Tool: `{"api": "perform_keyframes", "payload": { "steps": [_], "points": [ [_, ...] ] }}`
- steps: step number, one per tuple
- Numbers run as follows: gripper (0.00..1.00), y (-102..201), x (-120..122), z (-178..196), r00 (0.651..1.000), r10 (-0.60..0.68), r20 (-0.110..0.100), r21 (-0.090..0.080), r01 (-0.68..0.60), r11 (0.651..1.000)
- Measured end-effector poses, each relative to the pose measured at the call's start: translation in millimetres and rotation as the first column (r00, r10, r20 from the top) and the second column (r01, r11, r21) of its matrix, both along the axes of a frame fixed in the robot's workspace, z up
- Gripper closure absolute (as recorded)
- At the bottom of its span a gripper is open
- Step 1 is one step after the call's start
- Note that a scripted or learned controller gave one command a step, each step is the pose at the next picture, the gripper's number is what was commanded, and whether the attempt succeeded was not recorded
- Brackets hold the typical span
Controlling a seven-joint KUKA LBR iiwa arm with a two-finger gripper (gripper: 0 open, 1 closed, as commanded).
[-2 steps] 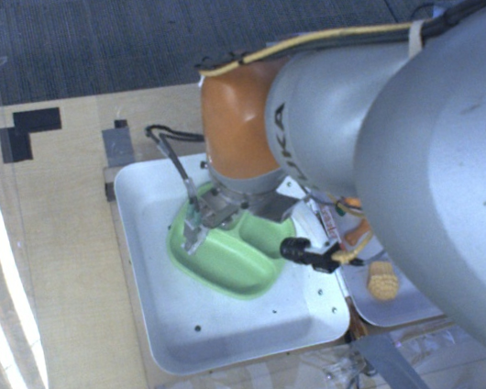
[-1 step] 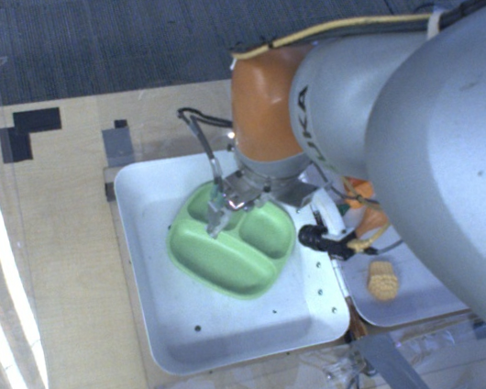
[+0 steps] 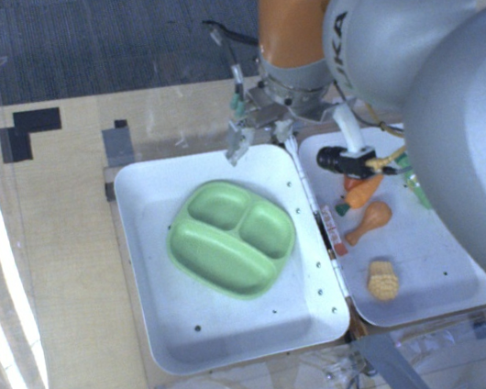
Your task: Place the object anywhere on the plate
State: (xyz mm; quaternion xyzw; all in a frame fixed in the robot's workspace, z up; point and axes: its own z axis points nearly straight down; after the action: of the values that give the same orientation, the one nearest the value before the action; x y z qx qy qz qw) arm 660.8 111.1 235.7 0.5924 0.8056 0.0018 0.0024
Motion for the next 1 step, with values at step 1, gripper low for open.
{"api": "perform_keyframes", "payload": {
  "steps": [1],
  "points": [
    [1.00,2.7,1.5,10.3,1.000,0.012,0.004,-0.001,-0.012,1.000]
  ]
}}
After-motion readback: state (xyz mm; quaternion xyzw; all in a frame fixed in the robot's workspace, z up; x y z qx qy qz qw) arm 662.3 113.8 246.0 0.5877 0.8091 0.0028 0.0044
